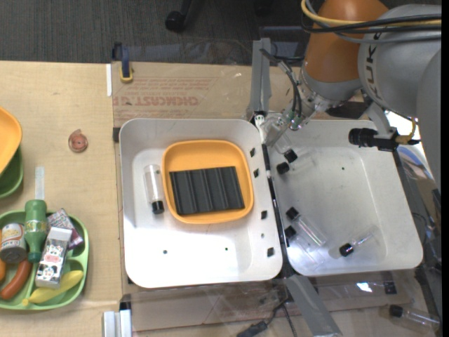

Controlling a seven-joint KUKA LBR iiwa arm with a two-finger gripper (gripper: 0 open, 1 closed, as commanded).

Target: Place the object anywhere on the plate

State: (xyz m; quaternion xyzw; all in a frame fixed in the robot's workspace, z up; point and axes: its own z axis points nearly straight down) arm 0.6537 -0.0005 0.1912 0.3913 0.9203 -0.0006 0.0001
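One yellow plate [208, 156] (a black ridged slab [208, 190] on it) sits in the left of two bins [140, 258]; one clear tube [153, 187] lies just left of it; the hand [291, 121], far right bin corner, grip state unclear

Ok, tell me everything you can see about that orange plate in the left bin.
The orange plate is a squarish, round-cornered dish with a raised rim, plastic by its look. It lies flat in the upper middle of the left white bin. A dark ribbed rectangular block lies on it, covering most of its centre and reaching its lower rim. A small clear tube with a dark cap lies just off its left edge on the bin floor; whether they touch is unclear.
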